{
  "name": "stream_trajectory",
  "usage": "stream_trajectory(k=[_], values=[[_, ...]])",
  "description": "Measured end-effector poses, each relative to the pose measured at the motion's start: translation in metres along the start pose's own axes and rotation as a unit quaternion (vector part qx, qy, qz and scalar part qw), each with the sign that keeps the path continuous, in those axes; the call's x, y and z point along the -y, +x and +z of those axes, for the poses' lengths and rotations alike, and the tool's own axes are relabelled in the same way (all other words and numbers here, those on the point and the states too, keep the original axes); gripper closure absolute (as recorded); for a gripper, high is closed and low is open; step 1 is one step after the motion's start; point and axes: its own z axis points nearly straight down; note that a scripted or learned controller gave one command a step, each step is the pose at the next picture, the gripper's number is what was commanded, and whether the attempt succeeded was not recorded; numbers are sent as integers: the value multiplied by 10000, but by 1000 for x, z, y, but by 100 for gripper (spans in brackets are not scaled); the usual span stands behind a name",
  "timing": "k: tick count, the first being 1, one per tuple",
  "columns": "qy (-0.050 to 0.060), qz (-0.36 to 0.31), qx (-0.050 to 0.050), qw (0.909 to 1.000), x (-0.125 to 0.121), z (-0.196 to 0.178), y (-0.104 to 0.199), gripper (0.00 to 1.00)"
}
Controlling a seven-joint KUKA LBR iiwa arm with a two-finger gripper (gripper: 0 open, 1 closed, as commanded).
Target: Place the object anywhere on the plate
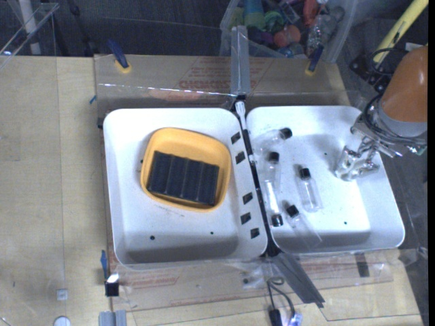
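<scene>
Looking down, you see the gripper (356, 163) low over the right bin (380, 216), near its right side. Its fingers are a pale blur; you cannot tell how far apart they stand or whether anything sits between them. Several clear vials with black caps lie scattered in that bin, one (308, 187) near the middle. The yellow plate (153, 148) sits in the left bin (122, 182), carrying a dark ribbed block (185, 178).

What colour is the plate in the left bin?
Yellow, seen in the camera view: the plate carries a black ribbed object.
</scene>
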Motion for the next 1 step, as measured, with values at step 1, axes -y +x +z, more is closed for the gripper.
stream_trajectory(k=[1], values=[[-49, -540, -9, 9985, -53, -153, 35, 100]])
